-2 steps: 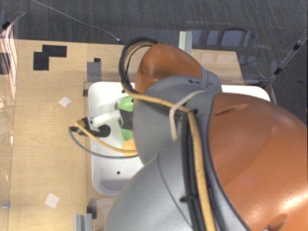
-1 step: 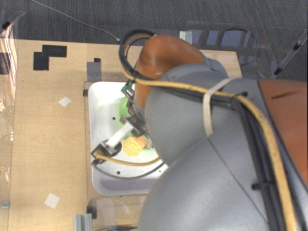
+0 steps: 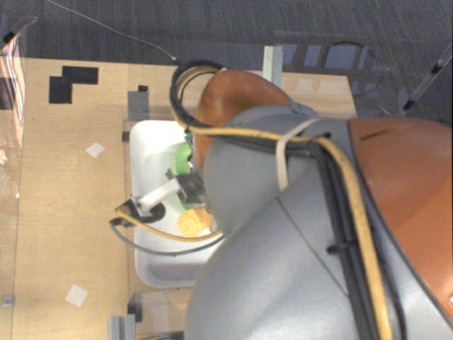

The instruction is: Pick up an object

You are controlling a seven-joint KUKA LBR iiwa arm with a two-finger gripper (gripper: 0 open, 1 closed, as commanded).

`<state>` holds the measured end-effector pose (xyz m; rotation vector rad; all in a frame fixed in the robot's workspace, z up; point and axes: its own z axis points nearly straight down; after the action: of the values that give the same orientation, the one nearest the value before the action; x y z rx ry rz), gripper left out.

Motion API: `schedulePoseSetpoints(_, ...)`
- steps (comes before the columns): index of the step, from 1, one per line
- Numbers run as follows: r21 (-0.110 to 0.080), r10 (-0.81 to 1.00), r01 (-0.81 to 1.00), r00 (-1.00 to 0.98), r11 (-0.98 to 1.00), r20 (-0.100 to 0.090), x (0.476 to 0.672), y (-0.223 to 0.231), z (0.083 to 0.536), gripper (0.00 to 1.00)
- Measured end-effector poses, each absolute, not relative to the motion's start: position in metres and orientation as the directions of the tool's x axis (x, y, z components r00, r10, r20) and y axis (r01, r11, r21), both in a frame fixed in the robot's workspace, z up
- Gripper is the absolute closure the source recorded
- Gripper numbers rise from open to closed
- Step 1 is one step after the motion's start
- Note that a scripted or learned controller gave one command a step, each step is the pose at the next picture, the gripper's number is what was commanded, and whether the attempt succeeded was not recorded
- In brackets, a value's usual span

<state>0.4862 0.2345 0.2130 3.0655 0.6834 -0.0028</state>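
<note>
gripper (image 3: pixel 190 185) hung low inside the bin (image 3: pixel 145 137), against its right side, at the end of the grey arm (image 3: pixel 283 261) that reached in from the right and covered much of the view. whether it was wide or narrow could not be told, as the arm's bulk hid its tip, and what it held, if anything, could not be told either.

from the left, the bench (image 3: pixel 71 211) bore two pale square tags (image 3: pixel 95 149), one level with the bin's upper half and one down by its lower corner, both apart from the bin. higher up were one black stepped mark (image 3: pixel 71 82) and, to its right, one small black square (image 3: pixel 143 88) just above the bin.

one white bin lay next, its left wall and lower floor bare. two green patches (image 3: pixel 185 156) showed in it, one just above the gripper and one just below. whether they were one thing or two could not be told. one round orange thing (image 3: pixel 193 222) lay just below the lower patch, at the arm's edge.

right of these rose the arm's orange band (image 3: pixel 233 101).
</note>
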Motion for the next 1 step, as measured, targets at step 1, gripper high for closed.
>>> schedulePoseSetpoints(1,-0.002,0.202,0.202,0.979,-0.979,0.001,0.4869,0.2347,0.2105,1.0)
